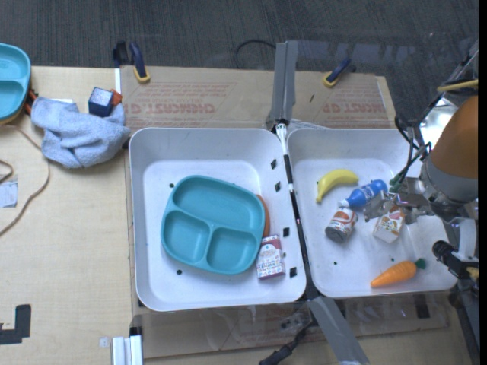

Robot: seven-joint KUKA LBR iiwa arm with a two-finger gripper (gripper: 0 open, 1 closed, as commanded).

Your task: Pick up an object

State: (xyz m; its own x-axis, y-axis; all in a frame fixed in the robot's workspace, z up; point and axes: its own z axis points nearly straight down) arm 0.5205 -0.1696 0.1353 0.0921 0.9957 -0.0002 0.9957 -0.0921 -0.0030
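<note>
Gripper (pixel 393 206) over small boxy carton (pixel 389 226)

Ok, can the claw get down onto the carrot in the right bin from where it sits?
Probably yes. The carrot lies by itself near the right bin's front edge, apart from the small carton and can. The claw sits just behind it, with nothing in between.

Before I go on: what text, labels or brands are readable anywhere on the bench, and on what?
"CHEMCAST GP", printed upside down on the brown cardboard sheet behind the left bin.
The same print on the cardboard behind the right bin, faint and cut off; "GP" reads.
Small carton by the teal plate: print too small to read.
Can, white carton and blue bottle: labels blurred.
</note>
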